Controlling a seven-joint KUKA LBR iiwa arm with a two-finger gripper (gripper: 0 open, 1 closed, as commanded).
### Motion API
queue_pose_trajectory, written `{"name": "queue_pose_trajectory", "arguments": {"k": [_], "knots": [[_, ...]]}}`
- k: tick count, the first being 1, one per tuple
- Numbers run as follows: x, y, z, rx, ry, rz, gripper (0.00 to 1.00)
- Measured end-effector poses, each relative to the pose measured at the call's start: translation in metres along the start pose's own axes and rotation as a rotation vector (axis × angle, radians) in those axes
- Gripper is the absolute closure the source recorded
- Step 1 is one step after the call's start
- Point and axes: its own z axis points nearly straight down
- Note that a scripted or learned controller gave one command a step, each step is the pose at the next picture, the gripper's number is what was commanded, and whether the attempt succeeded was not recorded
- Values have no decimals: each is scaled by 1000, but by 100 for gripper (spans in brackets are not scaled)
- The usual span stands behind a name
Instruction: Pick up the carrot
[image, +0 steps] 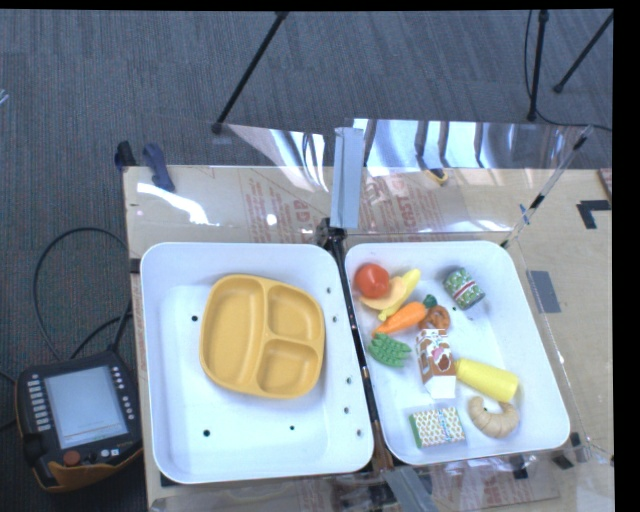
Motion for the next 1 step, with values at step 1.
{"name": "queue_pose_trajectory", "arguments": {"k": [1], "knots": [[-1,-2,0,1,1,-20,100]]}}
